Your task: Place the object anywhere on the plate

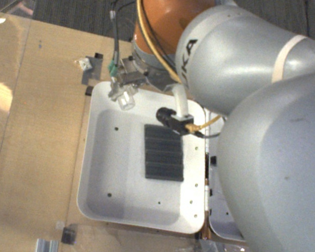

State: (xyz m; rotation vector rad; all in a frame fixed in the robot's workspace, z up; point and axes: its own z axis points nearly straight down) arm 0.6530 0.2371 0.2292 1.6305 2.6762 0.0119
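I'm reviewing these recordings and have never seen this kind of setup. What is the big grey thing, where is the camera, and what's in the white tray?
The big grey shape is a robot arm with an orange band, reaching in from the right. One fixed camera looks down at a slant on a wooden bench. The gripper hangs over the top-left corner of the left bin. A dark ribbed rectangular object lies flat in that bin. The arm covers most of the right bin. Whether the gripper holds anything is too unclear to say.

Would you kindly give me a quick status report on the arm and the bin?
Gripper over left white bin's upper-left corner. Dark ribbed rectangular slab flat mid-bin, untouched. Grey arm covers right bin.
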